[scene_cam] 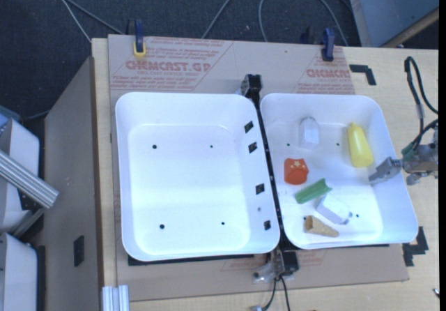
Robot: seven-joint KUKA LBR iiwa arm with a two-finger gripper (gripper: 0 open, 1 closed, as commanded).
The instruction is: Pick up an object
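Observation:
The right bin (397,198) holds several small objects. A yellow bottle-shaped piece (359,144) lies near its right wall, with a white piece (309,132) to its left. Below them sit a red-orange piece (296,171), a green stick (311,191), a white block (334,210) and a tan wedge (320,226). My gripper (385,171) reaches in at the right rim of this bin, just below and right of the yellow piece. It is low over the bin's edge, and nothing shows in its grasp.
The left bin (132,163) adjoins the right one along a black-clipped divider (259,156). Both rest on a brown board (181,58) held by blue clamps (139,34). Cables (417,86) hang by the right edge, and an aluminium rail (28,180) lies at far left.

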